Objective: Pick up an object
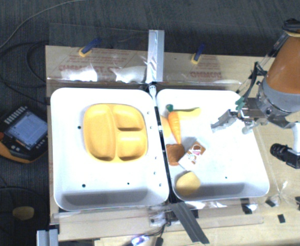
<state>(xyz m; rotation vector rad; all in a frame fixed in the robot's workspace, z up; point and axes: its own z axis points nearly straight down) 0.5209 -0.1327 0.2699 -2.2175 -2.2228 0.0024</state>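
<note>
Grey metal forms the gripper [222, 121], which hangs over the right part of the right bin [252, 181], at the right centre of the frame. Its fingers [219, 123] point left toward the bin's middle; they are small and blurred, so whether the jaws are spread or closed cannot be told, and nothing can be seen between them. The arm [288, 70] behind it is grey with an orange band and is cut off by the right edge of the frame.

The objects lie in a cluster along the left side of the right bin, well apart from the gripper. An orange carrot [174, 124] lies lengthwise near the dividing wall, with a yellow banana-like piece [188, 111] just above it and a small green item [169, 107] at its upper end. Below the carrot sit a brown block [174, 152] and, touching it on the right, a small white and red-brown box [193, 154] whose printing is too small to read. A yellowish rounded lump [187, 181] lies near the lower wall, its exact kind hard to make out.

The left bin [67, 188] holds a yellow divided tray [115, 132] with three compartments. A handheld pendant [19, 133] rests on the dark floor at the left edge of the frame
</note>
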